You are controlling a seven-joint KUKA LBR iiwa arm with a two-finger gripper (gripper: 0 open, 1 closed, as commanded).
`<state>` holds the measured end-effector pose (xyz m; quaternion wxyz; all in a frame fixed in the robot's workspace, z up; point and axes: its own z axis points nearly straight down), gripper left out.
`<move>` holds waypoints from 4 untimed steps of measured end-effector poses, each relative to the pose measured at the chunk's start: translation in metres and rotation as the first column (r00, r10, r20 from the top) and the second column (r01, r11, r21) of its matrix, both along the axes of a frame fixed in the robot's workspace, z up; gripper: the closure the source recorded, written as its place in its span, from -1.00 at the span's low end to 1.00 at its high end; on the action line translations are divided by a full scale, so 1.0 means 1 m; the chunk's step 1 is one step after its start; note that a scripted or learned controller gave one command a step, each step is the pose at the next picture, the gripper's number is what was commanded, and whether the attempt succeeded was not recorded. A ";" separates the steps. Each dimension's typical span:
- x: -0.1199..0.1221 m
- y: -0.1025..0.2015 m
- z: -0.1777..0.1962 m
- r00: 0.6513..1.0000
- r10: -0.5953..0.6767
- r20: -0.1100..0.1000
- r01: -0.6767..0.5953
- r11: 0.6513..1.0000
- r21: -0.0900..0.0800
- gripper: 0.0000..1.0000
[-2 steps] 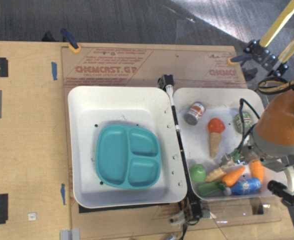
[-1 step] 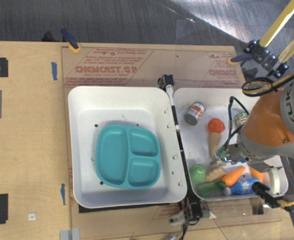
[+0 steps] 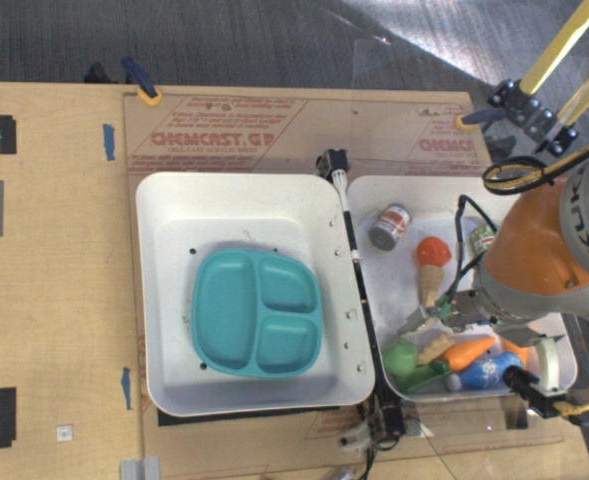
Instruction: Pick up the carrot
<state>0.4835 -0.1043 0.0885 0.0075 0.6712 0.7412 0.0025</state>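
1. Scene: two white bins side by side. Left bin (image 3: 164,268) carries a teal divided plate (image 3: 257,311). Right bin (image 3: 399,193) carries the clutter.
2. Target: carrot (image 3: 471,349) lying near the front edge of the right bin, orange body roughly level, pointing toward the right side.
3. Neighbours tight around it: green item (image 3: 406,360) just left, blue bottle (image 3: 489,371) touching or just in front, small tan piece (image 3: 436,346) at its left end. Further back: ice cream cone toy (image 3: 432,268) with red-orange top, small can (image 3: 389,225) near the back wall.
4. Arm reaching in from the right, orange band over the right half of the bin. Gripper (image 3: 444,313) low over the clutter, just behind and left of the carrot.
5. Pincer state: cannot tell. Wrist body and cabling mask the tips; no object visibly between them. No grasp claimed.
6. Step in hand, by judgement: approach / pre-grasp. Carrot sitting in the bin, not lifted.
7. Next move calls for: shift toward the front of the bin and slightly right to centre over the carrot body, align the closing axis across its narrow width, descend, close, lift straight.
8. Risks: bottle and green item crowding the grasp zone, likely finger collision or double pick; front wall close, limited clearance; tapered smooth body prone to slip.
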 end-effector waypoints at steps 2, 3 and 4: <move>0.023 -0.110 -0.001 0.843 0.538 -0.009 -0.538 0.843 0.001 -1.00; 0.028 -0.110 0.013 0.843 0.537 0.002 -0.537 0.843 -0.013 1.00; 0.027 -0.110 0.012 0.844 0.537 0.000 -0.537 0.844 -0.012 -1.00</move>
